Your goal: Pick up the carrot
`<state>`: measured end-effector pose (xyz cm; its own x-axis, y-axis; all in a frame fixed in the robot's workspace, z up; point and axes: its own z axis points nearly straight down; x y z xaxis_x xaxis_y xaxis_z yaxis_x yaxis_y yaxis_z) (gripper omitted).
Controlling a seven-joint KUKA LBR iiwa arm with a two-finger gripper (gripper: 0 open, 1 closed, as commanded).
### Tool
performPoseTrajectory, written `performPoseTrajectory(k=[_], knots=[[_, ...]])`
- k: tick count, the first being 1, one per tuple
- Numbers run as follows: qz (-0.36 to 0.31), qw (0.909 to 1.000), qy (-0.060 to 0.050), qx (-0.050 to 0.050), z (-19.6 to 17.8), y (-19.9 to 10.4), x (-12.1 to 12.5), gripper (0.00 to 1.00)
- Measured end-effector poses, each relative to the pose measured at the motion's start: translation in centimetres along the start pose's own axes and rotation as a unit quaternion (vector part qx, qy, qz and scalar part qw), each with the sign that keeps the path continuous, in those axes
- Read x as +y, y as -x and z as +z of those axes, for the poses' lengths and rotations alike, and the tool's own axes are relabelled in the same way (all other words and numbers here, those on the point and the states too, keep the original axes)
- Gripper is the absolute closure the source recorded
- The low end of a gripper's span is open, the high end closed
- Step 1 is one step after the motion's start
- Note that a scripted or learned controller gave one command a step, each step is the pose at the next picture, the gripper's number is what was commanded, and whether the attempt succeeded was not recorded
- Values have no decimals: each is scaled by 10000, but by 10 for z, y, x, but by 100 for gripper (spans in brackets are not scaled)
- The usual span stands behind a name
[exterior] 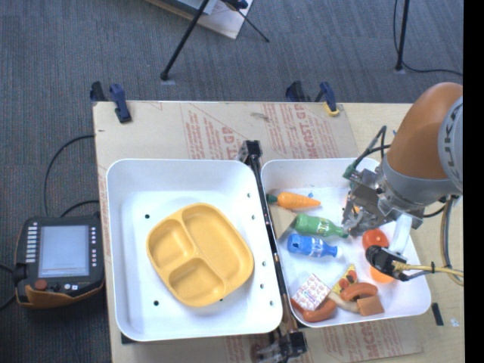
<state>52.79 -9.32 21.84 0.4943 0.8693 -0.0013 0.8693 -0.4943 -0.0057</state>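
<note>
The orange carrot (298, 200) with a green stem end lies in the right bin (420, 302), near its upper left, pointing right. My gripper (354, 219) hangs low over the bin to the right of the carrot, about a carrot's length from its tip. It is right at the cap end of a green bottle (318, 225). Nothing can be seen in the gripper. The grey wrist and orange arm body cover the bin's upper right part.
Below the carrot lie the green bottle and a blue bottle (310, 246). An orange piece (375, 240), a red-and-white packet (310, 292), a pizza slice (348, 279) and sausages (358, 290) fill the bin's lower part. The left bin (128, 203) holds a yellow divided plate (198, 254).
</note>
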Motion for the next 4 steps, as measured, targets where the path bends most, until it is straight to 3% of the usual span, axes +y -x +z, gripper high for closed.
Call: performPoseTrajectory(k=[1, 2, 3, 4], knots=[[-2016, 9795, 2, 1, 115, 68, 6, 100], [-2342, 9722, 6, 1, 12, 42, 6, 100], [-2529, 9675, 0, -4, 18, -58, 0, 100], [-2779, 9606, 13, -5, 20, -4, 119, 100]])
